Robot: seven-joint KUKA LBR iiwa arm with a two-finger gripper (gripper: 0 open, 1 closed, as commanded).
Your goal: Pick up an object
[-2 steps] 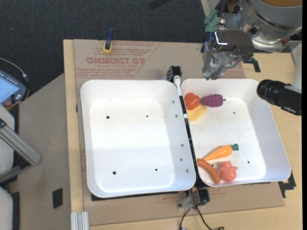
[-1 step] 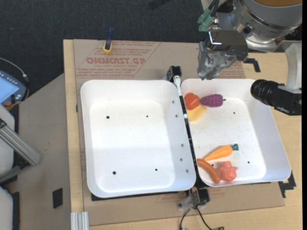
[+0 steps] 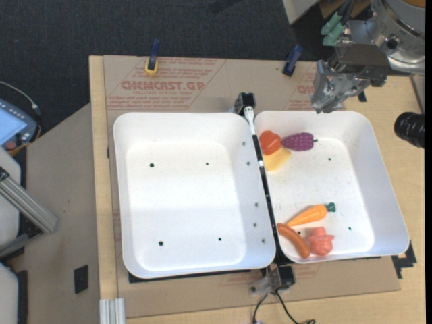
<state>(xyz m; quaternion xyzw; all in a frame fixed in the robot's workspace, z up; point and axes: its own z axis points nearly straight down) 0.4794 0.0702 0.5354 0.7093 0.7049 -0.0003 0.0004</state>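
While the claw hangs over the right bin's far rim, open or closed I can't tell, nothing's in it. Grapes lie nearest, touching nothing; pepper and lemon crowd the wall, so a drop there could skid off.

A robotics lab: two white bins sit clamped on a cardboard-covered counter, plastic toy food at centre right, a cabled robot arm upper right.
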